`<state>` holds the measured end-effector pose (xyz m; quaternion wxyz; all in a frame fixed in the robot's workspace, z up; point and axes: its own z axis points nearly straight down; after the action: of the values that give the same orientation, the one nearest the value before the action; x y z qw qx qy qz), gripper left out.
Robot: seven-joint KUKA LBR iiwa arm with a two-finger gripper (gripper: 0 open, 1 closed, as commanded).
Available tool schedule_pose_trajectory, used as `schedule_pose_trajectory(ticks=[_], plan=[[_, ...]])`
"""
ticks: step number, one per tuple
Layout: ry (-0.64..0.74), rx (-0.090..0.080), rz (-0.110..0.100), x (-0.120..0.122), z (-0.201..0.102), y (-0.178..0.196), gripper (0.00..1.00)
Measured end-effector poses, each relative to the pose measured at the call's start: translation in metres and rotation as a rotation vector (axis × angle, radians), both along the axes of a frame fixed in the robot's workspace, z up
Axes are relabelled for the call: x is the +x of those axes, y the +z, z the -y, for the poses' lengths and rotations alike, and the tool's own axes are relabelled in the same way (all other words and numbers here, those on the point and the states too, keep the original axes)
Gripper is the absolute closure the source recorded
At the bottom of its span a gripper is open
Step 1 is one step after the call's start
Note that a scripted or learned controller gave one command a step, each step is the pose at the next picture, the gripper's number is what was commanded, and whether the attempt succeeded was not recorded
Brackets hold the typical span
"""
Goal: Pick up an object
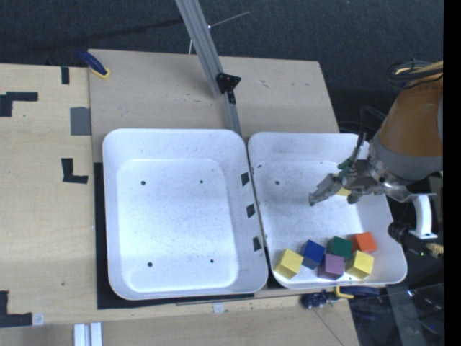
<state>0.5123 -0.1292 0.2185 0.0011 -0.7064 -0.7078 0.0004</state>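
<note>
Claw [325,192] at right of centre in the frame, over bare floor of the right bin [288,161]; state impossible to tell, nothing seen between its tips. Below it, along the bin's lower edge: yellow cube [289,263], blue cube [313,252], purple cube [333,265], green cube [339,247], orange cube [365,241], second yellow cube [362,264]. Probably the approach step. Next: shift toward the lower right, descend on one cube.

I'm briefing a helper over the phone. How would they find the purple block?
Look in the right-hand white bin, at the row of blocks along its near edge. The purple block sits in front of the green block, between two yellow ones; it is the sole purple piece.
</note>
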Motion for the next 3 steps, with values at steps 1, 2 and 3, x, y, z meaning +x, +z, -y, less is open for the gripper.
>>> schedule_pose_trajectory(ticks=[1,2,3], plan=[[0.0,0.0,0.0,0.0,0.0,0.0,0.0],[-0.002,0.0,-0.005,-0.007,0.002,-0.045,0.0],[-0.002,0.001,-0.007,-0.009,0.003,-0.11,0.0]])
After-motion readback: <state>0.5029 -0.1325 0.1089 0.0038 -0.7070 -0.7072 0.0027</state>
